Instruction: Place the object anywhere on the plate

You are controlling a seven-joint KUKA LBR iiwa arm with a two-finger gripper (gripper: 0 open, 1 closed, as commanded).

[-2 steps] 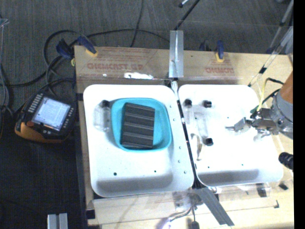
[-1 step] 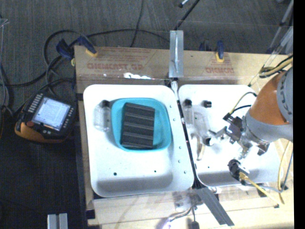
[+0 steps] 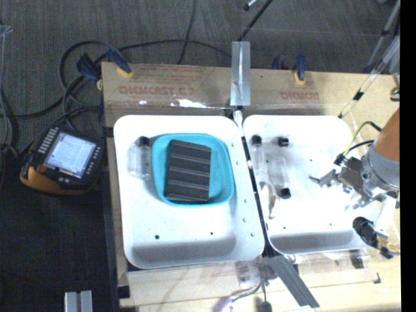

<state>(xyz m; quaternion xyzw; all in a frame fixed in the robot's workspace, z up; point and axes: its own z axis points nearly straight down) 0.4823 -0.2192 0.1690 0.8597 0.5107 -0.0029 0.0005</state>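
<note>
Now, two white bins sit side by side on the counter (image 3: pixel 195 90). The left bin (image 3: pixel 185 239) holds a blue plate (image 3: pixel 224 174), and a dark grey ridged block (image 3: pixel 188 171) lies flat on that plate, covering most of its middle and tilted slightly against the plate's edges. Just beside the plate's left rim, inside the same bin, a clear bottle with a black cap (image 3: pixel 138 156) lies on its side, touching or nearly touching the plate.

The right bin (image 3: pixel 305 236) holds a few clear bottles with black caps (image 3: pixel 273 168), scattered near its left wall; they are hard to tell apart against the white floor.

At the right bin's right side, the claw (image 3: pixel 325 177) hangs over the bin floor, well apart from the plate. Its fingers look parted with nothing between them.
</note>
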